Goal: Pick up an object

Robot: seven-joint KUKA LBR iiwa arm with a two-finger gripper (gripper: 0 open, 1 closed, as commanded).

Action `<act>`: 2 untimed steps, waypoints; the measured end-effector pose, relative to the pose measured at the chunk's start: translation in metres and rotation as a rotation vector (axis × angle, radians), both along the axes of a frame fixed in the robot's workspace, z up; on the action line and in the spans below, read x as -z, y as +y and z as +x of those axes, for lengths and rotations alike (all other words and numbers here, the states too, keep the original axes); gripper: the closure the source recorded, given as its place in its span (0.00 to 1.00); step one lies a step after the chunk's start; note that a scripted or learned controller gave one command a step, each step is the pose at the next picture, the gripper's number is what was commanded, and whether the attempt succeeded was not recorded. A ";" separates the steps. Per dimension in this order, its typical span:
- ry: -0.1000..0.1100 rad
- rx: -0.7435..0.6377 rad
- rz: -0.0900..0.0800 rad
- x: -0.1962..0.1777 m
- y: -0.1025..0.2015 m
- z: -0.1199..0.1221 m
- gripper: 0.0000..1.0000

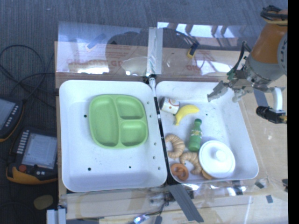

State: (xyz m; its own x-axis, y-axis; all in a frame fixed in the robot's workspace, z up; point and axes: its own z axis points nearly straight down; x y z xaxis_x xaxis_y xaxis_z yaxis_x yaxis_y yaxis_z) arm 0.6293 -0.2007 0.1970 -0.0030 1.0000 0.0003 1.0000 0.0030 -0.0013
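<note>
The right bin [236, 125] holds a yellow banana [186, 113], a green bottle [195, 135], a white lidded bowl [217, 158], two pretzel-shaped pastries [176, 144], an orange round piece [180, 171] and a small white and red object [169, 105]. My gripper [228, 92] hovers over the bin's upper right corner, open, with nothing between its fingers. It is to the right of the banana and apart from it.
The left bin [74, 167] holds a green divided plate [118, 121]. A clear plastic wall [154, 50] stands behind both bins. Cables and a teach pendant [32, 155] lie on the floor at the left.
</note>
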 end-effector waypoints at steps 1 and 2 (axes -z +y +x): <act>0.000 -0.040 -0.003 0.100 0.033 -0.001 0.00; -0.012 -0.045 -0.006 0.107 0.040 -0.042 0.00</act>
